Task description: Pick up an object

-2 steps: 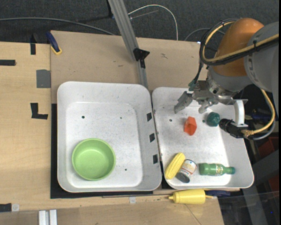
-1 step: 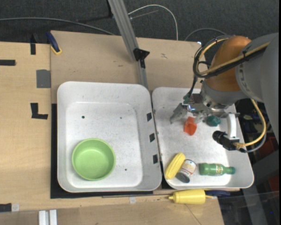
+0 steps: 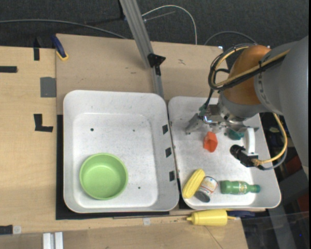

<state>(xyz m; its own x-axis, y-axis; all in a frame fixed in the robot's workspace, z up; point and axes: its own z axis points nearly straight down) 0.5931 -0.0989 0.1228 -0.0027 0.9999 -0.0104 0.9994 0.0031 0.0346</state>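
Note:
My gripper (image 3: pixel 196 122) hangs over the upper left part of the right bin (image 3: pixel 184 154), open, with nothing between its fingers. A small orange object (image 3: pixel 210 142) lies just below and to the right of it, apart from the fingers. A teal object (image 3: pixel 234 134) sits under the wrist, partly hidden. Along the bin's front lie a yellow corn-like piece (image 3: pixel 193 184), a small can (image 3: pixel 207 187) and a green bottle (image 3: pixel 239 187) on its side.
The left bin (image 3: pixel 114 105) holds a green bowl (image 3: pixel 103 176) in its front left corner. A yellow squeeze bottle (image 3: pixel 210 218) lies on the bench in front of the right bin. A grey pole (image 3: pixel 137 22) slants over the back.

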